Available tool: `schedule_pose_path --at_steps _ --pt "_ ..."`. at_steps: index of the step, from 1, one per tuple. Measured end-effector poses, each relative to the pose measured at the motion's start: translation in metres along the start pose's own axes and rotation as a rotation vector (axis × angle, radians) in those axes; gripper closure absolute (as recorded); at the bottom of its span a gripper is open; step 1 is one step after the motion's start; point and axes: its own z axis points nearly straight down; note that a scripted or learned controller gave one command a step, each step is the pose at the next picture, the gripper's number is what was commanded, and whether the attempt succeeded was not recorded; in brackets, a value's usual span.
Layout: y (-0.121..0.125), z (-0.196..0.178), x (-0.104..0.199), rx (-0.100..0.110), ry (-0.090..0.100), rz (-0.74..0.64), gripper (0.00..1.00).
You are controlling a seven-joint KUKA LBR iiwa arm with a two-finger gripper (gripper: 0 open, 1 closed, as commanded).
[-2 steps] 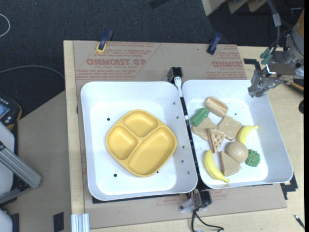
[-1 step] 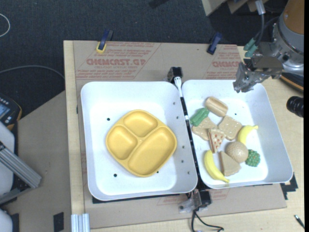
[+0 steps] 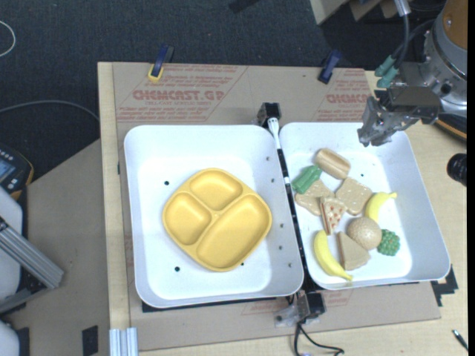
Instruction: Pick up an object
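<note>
Pincer (image 3: pixel 373 136) hangs over the far right corner of the right bin (image 3: pixel 423 199), carrying nothing; cannot tell how wide from this slant.

Risks, largest first. Right bin: food heaped tight in the middle, so could easily catch two pieces at once or wedge between neighbours and lift none. Left bin (image 3: pixel 141 199): holds just the yellow tray (image 3: pixel 217 217), broad and shallow, probably too wide to grip except at a rim; well apart from the pincer, so unlikely as a target. Bin wall: sits just beside the pincer, so a straight drop from this spot could strike the rim or land on bare floor.

Then the pieces. Banana (image 3: pixel 329 256) at the near edge, long and curved, likely to roll out of a loose grip. Bun (image 3: pixel 364 232) rounded, leaning on a wedge (image 3: pixel 351 254), could slip. Crackers (image 3: pixel 352 195) flat, hard to get under. Sausage (image 3: pixel 332 162) lies nearest the pincer, toward the bin's centre and a little nearer the camera, touching the pickle (image 3: pixel 306 178); probably the easiest reach. Lemon (image 3: pixel 378 204) and broccoli (image 3: pixel 388 242) sit along the pile's right side, small, easily nudged aside.
</note>
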Motion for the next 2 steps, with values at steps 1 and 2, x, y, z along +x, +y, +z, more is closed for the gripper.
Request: schedule_pose_path --at_steps 1,2 --pt "0.001 -0.001 0.030 0.003 -0.001 0.001 1.00" --pt "-0.001 0.123 0.013 0.021 -0.003 0.007 1.00"
